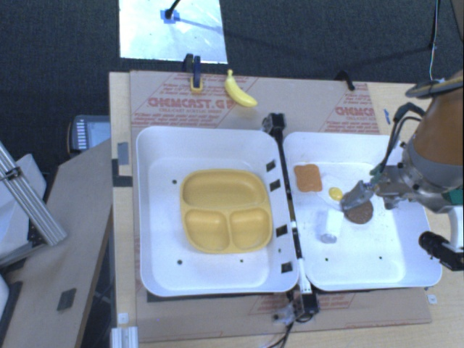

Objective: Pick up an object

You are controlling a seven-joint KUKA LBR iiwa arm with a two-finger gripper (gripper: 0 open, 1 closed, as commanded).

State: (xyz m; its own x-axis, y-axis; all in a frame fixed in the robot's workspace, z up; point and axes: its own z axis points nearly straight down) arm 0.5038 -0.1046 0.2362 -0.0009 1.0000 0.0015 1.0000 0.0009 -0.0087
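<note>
The right bin [384,267] holds an orange-brown square piece [308,177], a small yellow object [335,193], a brown round disc [359,214] and a white object [330,227]. My gripper [358,196] reaches in from the right and sits low just above the disc's upper edge, right of the yellow object. Part of the disc is hidden under the gripper. I see nothing lifted off the bin floor.
The left bin [159,194] carries a yellow three-compartment tray [223,210]. A yellow banana [240,91] lies on the cardboard behind the bins. A black divider with clips [284,194] runs between the bins. The arm's grey body [435,151] overhangs the right bin's far right.
</note>
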